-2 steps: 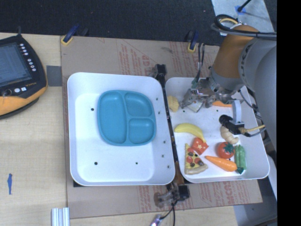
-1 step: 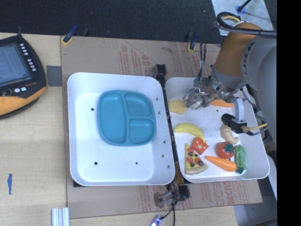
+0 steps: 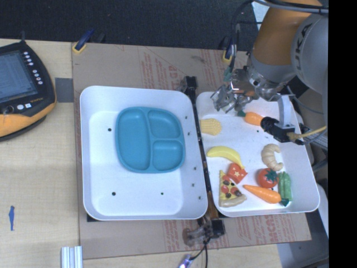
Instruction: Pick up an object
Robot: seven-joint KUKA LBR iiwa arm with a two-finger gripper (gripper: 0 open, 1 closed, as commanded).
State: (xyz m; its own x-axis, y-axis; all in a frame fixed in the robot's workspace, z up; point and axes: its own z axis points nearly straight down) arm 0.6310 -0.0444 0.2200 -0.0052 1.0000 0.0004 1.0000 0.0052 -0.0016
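Hovering at the far left corner of the right bin (image 3: 304, 205), the gripper (image 3: 226, 100) carries nothing I can make out, and its state cannot be told from this slant. Just beside it lie a small carrot (image 3: 254, 118) and a corn piece (image 3: 211, 127), likely the nearest candidates. Further off sit a banana (image 3: 224, 153), croissant (image 3: 272, 156), tomato (image 3: 267, 178) and pizza slice (image 3: 229, 191). The left bin (image 3: 100, 197) holds a blue divided plate (image 3: 149, 139). The arm's bulk cuts off the bin's far right.

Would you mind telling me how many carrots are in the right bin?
2. One carrot lies near the bin's far edge, just beside the gripper; the other carrot lies near the front edge, below the tomato. The arm may hide more.
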